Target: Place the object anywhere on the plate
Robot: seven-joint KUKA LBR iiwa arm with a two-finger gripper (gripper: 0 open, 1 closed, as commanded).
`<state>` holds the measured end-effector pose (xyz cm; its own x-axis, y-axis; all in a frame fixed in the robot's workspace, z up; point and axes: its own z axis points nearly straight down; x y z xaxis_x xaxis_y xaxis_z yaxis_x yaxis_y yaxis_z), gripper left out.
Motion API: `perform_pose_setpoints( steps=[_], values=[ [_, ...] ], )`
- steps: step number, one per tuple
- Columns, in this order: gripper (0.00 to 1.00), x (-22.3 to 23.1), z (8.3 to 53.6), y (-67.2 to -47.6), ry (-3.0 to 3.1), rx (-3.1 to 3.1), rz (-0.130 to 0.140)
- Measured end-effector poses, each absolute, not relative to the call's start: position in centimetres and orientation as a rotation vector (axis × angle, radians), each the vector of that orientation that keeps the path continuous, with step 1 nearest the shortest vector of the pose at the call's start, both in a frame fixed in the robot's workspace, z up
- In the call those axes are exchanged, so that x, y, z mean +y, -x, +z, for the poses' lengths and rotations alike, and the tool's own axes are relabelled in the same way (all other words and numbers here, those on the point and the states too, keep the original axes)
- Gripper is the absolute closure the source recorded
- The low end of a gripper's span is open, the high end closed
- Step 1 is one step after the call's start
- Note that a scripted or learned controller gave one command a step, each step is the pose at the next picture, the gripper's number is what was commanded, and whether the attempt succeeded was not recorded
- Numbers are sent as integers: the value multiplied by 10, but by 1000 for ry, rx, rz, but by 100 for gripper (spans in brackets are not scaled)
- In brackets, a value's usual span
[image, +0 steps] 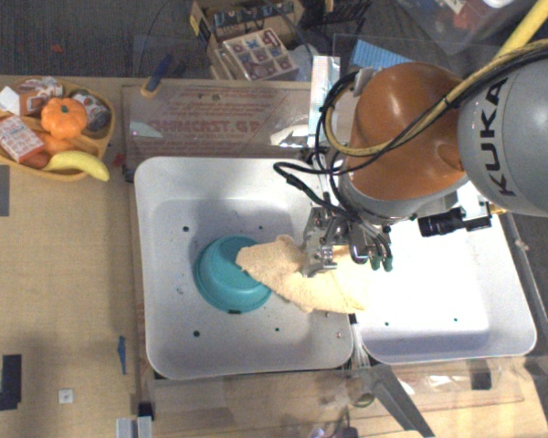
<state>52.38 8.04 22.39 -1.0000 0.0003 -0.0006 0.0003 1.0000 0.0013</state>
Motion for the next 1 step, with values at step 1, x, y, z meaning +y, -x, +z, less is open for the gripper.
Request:
perform_pose_setpoints(
  steps=[1],
  values=[
    [0, 80, 224, -524, -1, 3140, 2]
  ],
)
